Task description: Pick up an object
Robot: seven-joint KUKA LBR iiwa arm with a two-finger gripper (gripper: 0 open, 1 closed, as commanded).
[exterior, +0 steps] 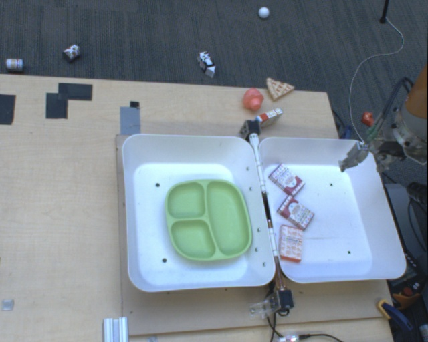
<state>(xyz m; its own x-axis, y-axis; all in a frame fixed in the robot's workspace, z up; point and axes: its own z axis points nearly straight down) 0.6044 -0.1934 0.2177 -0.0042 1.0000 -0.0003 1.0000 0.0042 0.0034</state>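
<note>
Near the front edge of the bench [60,220], a small black connector with wires [281,302] just below the seam between both bins. In the left bin [140,220], a light green divided plate [208,220], three compartments, lying flat around the middle of the floor. In the right bin [361,234], three small red-and-white packets close to the left wall: the nearest packet [291,243] beside the seam, the middle packet [295,212] just above it and tilted, the farthest packet [285,179] higher still, also tilted. At the upper right corner of this bin, the gripper [353,158] low over the rim, well apart from the packets, nothing visible between the tips; open or closed, cannot tell, because too small and blurred here. Behind the bins, on the far part of the bench, a red round object [253,99], perhaps a toy fruit, and a pizza-slice toy [279,87] beside it. Farther, on the dark floor, a small white ball [263,12].
</note>
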